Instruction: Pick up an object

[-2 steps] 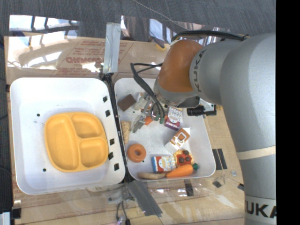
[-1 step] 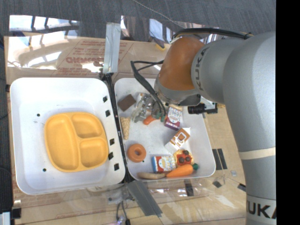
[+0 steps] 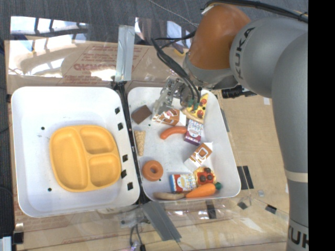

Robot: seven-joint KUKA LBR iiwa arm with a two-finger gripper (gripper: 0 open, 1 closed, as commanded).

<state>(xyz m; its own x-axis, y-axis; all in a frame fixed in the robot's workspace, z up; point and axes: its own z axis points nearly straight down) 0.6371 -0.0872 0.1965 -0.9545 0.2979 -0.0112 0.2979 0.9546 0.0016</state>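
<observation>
Above the bench (image 3: 251, 119), seen from the fixed overhead camera, the grey arm (image 3: 277, 56) marked "KUKA" reaches in from the right, its orange band (image 3: 217, 35) over the far edge of the right bin (image 3: 230, 156). Its pincer (image 3: 168, 95) hangs low over that bin's far left part, just above a small packet (image 3: 168, 117) printed in red and brown; how far it is open cannot be told, and nothing is seen held in it. Beside the packet lie a brown square (image 3: 140, 113) and a pizza slice (image 3: 196, 107), with a sausage (image 3: 173, 133) and a purple carton (image 3: 193, 132) just nearer. A wafer stick (image 3: 140, 142) lies along the left wall. Toward the near end sit a doughnut (image 3: 153, 170), a white sachet (image 3: 201, 155), a juice box (image 3: 182, 182), a berry cluster (image 3: 206, 176), a carrot (image 3: 201, 191) and a pale root (image 3: 168, 196). No print on the packs can be read. The left bin (image 3: 31, 109) holds a yellow three-part tray (image 3: 63, 158). Cardboard (image 3: 89, 61) beyond the bins carries red lettering, upside down and unreadable.
</observation>
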